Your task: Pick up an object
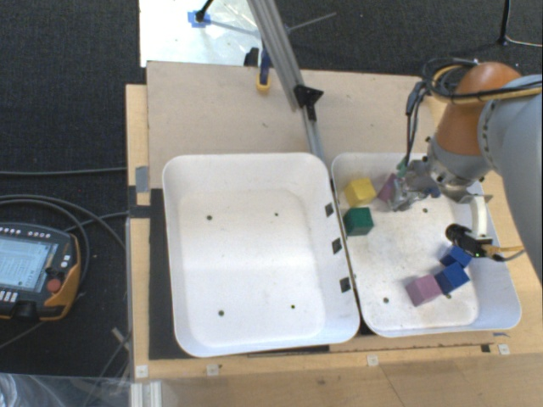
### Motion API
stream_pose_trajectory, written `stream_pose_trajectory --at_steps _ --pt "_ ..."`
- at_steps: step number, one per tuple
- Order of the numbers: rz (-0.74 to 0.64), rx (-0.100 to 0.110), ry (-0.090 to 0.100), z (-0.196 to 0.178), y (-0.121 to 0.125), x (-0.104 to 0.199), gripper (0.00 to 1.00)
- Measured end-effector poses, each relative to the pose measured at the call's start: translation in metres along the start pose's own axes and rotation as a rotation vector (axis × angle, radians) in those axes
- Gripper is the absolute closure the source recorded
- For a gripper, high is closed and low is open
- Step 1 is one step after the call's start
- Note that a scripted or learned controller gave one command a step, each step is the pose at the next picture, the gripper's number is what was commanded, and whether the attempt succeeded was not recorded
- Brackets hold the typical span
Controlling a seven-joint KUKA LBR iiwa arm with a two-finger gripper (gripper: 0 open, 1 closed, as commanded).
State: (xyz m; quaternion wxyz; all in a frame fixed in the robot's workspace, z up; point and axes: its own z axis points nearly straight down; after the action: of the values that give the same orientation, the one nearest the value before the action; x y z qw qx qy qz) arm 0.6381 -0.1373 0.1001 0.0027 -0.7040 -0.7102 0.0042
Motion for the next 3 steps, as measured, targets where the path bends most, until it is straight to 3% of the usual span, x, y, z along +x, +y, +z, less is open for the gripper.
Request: stream_pose_trajectory --at_steps 1,2,3 --pt "-0.003 -0.012 -0.001 -0.002 0.003 0.001 0.00" --pt "-0.005 -0.002 -0.002 -0.012 0.001 0.000 1.00" --pt "-0.008 -0.012 -0.003 -0.013 0.003 0.001 0.00"
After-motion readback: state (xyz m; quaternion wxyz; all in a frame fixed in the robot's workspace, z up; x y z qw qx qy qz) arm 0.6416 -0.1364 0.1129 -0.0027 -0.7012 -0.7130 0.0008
